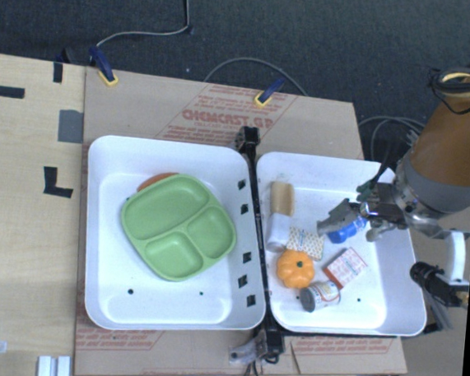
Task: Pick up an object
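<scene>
Claw: hung over right bin, fingers apart, nothing gripped.
Blue object: just beneath.
Risk: could have slipped; orange pumpkin crowded nearby.

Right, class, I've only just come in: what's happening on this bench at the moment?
A grey robot arm reaches in from the right, and its gripper hangs over the right bin, right by a small blue object. Whether it grips that object cannot be told. Also in that bin lie an orange pumpkin-like toy, a red and white packet, a tan cylinder and a small can. The left bin holds a green divided plate with something orange tucked under its far edge.
</scene>
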Tool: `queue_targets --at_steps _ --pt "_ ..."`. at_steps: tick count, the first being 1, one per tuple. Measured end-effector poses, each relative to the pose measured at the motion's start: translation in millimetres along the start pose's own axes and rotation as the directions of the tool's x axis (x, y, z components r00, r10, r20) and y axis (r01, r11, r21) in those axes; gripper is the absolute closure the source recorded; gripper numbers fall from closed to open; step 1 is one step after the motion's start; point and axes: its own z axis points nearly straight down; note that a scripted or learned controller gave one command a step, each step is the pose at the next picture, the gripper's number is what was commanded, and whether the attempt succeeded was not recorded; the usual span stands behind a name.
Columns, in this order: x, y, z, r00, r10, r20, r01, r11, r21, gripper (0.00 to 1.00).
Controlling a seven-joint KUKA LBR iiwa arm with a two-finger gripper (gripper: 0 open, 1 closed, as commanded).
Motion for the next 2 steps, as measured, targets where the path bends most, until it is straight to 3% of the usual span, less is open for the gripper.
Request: queue_targets --at_steps 1,2 --pt "-26 28 173 1.000 0.001 -0.002 -0.001 1.000 0.001 0.00" --pt "-3 87 193 1.000 -0.001 0.000 0.001 1.000 -0.007 0.00"
